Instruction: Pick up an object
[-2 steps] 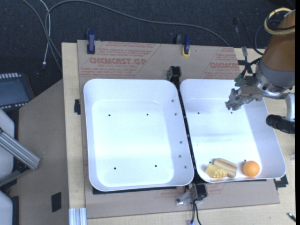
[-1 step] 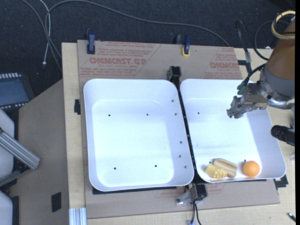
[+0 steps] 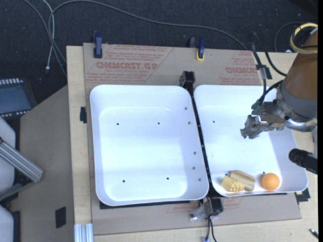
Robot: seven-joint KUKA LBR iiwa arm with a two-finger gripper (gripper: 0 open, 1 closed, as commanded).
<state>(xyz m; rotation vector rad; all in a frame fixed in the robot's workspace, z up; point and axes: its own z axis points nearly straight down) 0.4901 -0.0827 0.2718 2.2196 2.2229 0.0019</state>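
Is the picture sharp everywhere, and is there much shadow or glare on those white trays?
In the camera view, light is even: the right tray shows faint shadow beneath the claw, no harsh glare. The orange ball looks slightly soft, and the corn grainy.

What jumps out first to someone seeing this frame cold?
Probably the orange ball near the front edge of the right bin, with a corn cob and a tan roll just left of it. Next, the gripper hanging over that bin's middle, well back from all three.
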